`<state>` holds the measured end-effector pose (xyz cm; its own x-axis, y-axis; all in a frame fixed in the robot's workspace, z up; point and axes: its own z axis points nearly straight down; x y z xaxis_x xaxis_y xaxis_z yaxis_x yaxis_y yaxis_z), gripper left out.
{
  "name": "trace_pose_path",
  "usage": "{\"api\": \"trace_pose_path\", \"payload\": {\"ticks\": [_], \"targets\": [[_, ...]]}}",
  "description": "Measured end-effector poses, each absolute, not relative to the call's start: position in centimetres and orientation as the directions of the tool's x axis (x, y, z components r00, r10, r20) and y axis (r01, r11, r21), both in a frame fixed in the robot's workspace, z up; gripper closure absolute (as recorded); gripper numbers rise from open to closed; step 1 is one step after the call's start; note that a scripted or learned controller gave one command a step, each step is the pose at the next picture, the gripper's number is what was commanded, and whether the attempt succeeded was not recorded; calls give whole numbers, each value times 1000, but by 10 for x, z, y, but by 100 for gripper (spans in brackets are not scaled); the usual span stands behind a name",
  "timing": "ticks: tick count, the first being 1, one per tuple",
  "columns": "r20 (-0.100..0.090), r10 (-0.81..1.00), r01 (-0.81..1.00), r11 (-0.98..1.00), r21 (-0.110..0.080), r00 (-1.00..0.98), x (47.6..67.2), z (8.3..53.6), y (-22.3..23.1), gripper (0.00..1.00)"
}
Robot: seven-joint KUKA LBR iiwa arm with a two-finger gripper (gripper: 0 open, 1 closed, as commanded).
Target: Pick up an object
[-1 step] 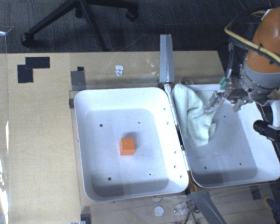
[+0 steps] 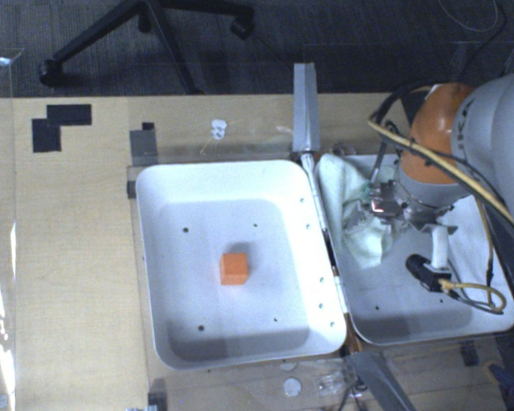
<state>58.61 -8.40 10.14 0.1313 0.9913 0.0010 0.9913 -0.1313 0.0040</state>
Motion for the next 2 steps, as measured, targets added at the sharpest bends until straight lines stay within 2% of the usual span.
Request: {"api": "trace_pose_path", "payload": {"ticks": [1,2], "targets": [[2,991,991,-131,5,131,587,112,-83,100],[0,935,935,-355,2,355,613,239,-27,100]]}}
